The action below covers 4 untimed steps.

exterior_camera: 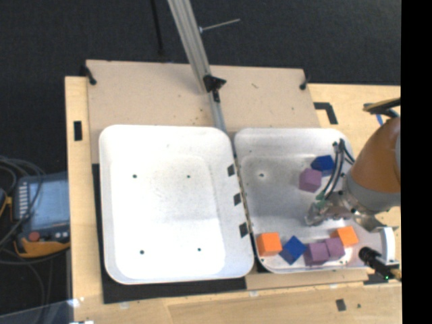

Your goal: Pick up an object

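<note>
Pincer [317,214] in rt bin [270,154], just below purple cube [310,179], apart.

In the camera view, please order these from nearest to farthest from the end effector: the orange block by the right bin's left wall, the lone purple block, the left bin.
From the end effector:
1. Lone purple block, just behind it.
2. Orange block, front left of it.
3. Left bin, far left.
</note>
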Available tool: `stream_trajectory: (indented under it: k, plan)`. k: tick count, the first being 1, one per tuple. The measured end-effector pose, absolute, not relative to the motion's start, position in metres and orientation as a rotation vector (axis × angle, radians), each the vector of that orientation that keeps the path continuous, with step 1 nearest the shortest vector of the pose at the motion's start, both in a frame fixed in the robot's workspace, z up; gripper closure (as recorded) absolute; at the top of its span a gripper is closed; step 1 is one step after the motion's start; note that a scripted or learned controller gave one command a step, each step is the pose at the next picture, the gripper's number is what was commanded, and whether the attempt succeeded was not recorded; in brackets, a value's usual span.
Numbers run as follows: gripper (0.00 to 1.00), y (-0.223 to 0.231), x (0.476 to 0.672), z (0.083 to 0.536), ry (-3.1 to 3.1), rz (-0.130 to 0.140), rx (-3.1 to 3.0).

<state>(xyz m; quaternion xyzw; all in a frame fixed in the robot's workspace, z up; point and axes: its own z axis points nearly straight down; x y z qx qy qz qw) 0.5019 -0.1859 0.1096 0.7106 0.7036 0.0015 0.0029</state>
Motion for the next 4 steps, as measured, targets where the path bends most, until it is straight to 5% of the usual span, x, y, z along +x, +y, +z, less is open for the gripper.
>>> stream_trajectory:
  k: [3, 4]
  plan:
    - [1.0, -0.196, 0.5, 0.279, 2.22, 0.006, 2.21]
    - [1.0, -0.136, 0.508, 0.269, 2.229, 0.002, 2.212]
